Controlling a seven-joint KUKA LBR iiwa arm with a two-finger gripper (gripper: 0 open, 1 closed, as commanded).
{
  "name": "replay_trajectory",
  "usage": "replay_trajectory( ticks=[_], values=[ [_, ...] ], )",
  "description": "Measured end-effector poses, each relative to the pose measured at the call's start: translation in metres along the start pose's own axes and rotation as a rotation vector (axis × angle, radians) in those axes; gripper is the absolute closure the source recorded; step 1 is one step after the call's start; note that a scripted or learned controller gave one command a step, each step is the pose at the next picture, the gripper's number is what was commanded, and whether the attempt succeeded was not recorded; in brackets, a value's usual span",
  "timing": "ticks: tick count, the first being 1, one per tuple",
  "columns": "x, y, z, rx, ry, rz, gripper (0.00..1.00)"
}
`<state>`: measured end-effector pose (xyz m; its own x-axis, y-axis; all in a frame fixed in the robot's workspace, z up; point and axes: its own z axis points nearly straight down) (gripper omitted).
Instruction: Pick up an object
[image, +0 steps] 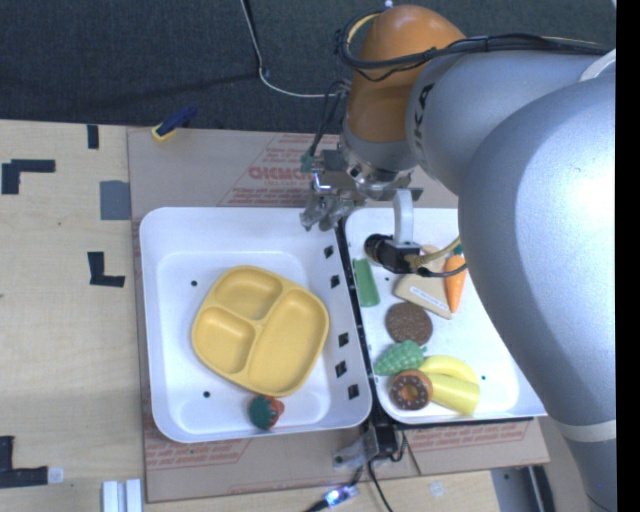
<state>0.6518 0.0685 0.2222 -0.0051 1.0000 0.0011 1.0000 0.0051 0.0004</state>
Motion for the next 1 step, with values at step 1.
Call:
replay_trajectory(
  ticks=[1],
  values=[
    [0.0196, 0.0093, -0.008, 0.0, -0.001, 0.002, 1.0]
  ],
)
